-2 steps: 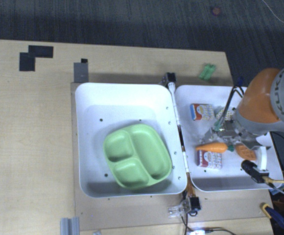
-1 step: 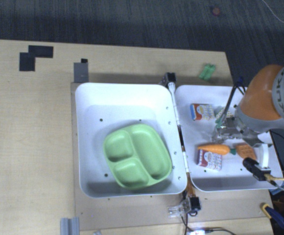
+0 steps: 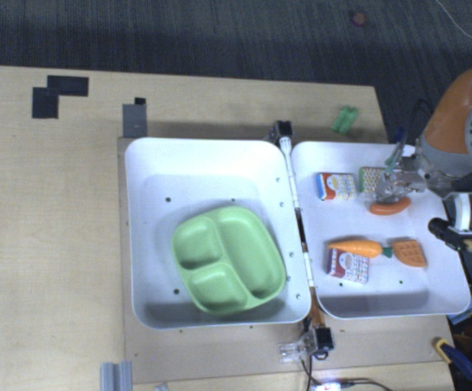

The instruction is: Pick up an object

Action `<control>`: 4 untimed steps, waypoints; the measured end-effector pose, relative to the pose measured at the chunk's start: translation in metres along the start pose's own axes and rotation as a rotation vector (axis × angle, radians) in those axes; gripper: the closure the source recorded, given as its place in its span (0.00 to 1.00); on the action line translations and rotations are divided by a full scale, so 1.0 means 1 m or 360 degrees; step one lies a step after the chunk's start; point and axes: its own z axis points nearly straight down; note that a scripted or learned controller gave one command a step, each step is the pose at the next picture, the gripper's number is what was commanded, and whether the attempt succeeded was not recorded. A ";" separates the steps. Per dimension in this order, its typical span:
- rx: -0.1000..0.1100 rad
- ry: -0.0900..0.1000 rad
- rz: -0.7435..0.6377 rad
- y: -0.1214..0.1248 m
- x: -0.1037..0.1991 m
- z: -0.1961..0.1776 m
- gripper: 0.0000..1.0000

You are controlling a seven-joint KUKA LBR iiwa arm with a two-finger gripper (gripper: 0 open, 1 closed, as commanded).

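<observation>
- Bench (image 3: 49,243): pale wood, carrying two shallow white bins side by side; you view them from above at a slant.
- Left bin (image 3: 150,218): holds a green divided tray (image 3: 228,259), lying toward the bin's 5 o'clock corner.
- Right bin (image 3: 447,292): holds the small objects you may pick.
- Arm (image 3: 464,129): grey with an orange band, entering from 3 o'clock.
- Gripper (image 3: 395,187): low over the right bin's 1 o'clock area; whether it is wide or narrow you cannot tell.
- Orange-red oval piece (image 3: 389,208): just below the gripper, toward 6 o'clock of it.
- Small carton (image 3: 336,186): at 9 o'clock of the gripper, near it.
- Toy carrot (image 3: 358,248): mid-bin, its green tip pointing to 3 o'clock.
- Waffle-like piece (image 3: 409,253): just beside the carrot's tip, at 3 o'clock.
- Second carton (image 3: 348,266): touching the carrot's 6 o'clock side.
- Green item (image 3: 344,120): on the bench beyond the right bin, at 12 o'clock.
</observation>
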 end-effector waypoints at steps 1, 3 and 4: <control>0.0002 0.0003 -0.0001 0.000 0.001 0.000 0.00; -0.0009 0.0000 0.0000 -0.038 0.036 -0.012 1.00; -0.0009 0.0001 0.0000 -0.038 0.036 -0.012 0.00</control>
